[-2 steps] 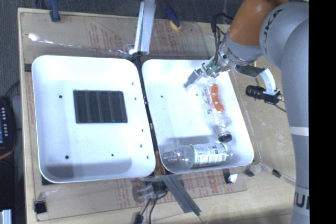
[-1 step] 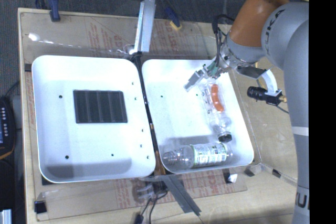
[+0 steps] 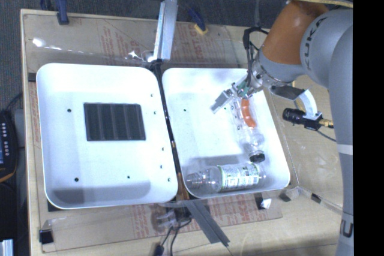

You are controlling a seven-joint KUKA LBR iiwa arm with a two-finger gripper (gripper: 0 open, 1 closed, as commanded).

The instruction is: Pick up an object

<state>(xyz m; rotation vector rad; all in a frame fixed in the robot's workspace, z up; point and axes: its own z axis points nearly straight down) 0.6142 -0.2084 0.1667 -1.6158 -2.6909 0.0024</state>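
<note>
Pincer (image 3: 231, 97) — above small bottle (image 3: 249, 127)

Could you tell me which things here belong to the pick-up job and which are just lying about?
Job:
- two-finger gripper
- clear plastic bottle with orange label
- clear plastic bottle lying on its side
- right white bin

Lying about:
- left white bin
- dark ribbed rectangular panel
- blue clamp
</note>
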